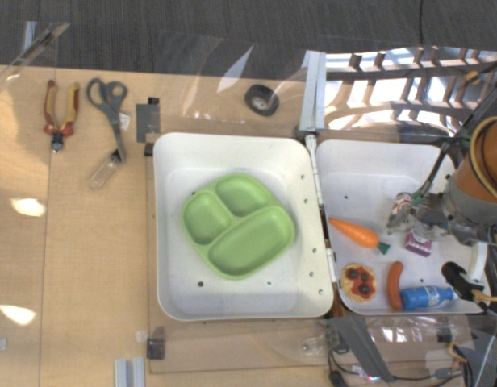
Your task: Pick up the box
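Right bin (353, 160): the hand (411, 213) hovers just above the small purple-and-white box (419, 243), which lies on the bin floor beside the carrot (355, 233). Finger spacing cannot be told. Grasp and lift remain.

grey arm (473, 204), orange band

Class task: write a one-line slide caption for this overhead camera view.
Gripper above a small box in the right bin, near a toy carrot; green divided plate in the left bin.
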### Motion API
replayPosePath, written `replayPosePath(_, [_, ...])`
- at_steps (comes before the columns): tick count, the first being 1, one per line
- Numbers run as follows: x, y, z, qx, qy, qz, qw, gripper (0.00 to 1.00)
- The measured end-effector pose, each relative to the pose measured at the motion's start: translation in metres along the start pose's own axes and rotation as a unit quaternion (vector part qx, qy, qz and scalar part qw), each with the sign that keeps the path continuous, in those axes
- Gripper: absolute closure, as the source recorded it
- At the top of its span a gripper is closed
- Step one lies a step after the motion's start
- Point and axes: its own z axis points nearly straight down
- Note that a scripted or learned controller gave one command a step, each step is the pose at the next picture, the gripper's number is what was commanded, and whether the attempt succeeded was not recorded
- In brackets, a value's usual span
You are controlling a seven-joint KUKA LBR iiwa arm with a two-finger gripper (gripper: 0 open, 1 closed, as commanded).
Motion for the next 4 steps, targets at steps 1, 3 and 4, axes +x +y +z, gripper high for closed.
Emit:
replayPosePath(1, [-0.005,-0.011,0.000,0.000,0.000,-0.025,0.9997,0.00])
replayPosePath(3, [-0.007,-0.008,-0.013,-0.003,-0.001,-0.025,0.9997,0.00])
replayPosePath(4, [-0.007,-0.009,0.000,0.003,-0.001,-0.028,0.9996,0.00])
